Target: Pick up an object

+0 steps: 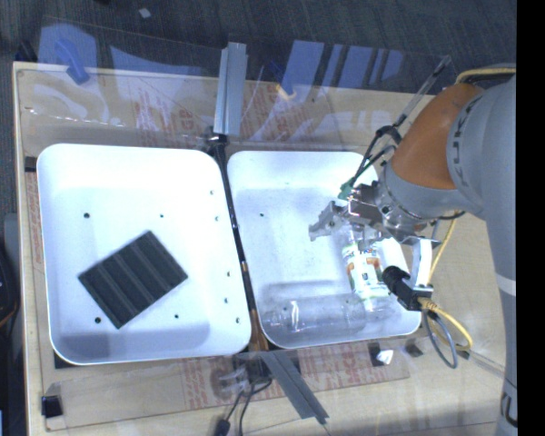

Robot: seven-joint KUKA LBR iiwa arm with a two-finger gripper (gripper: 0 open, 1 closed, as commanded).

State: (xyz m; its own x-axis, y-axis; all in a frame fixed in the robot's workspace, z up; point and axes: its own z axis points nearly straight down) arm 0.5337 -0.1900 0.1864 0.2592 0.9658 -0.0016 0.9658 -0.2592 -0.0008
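Hidden from me: the grey arm with its orange band (436,139) covers the right rim of the right bin, and the wrist hardware blocks much of what lies under it.
Hard to read: a small white bottle with an orange and green label (365,275) lies in the right shallow white plastic bin (272,243), just below the wrist; its upper end runs under the gripper parts, so I cannot see where it stops.
Jaws: the two-finger gripper (354,230) hangs low over the right bin, right above that bottle. I cannot tell how far apart the jaws stand, nor whether they touch or hold anything.
Clear item: a see-through plastic bottle (313,314) lies on its side along the near wall of the right bin, its outline faint against the white floor.
Left bin: the left shallow white plastic bin (64,180) holds a flat dark grey ribbed rectangular slab (133,278), lying at a slant, well apart from the gripper.
Bench: pale wood (118,107) with a glossy clear sheet at the far edge.
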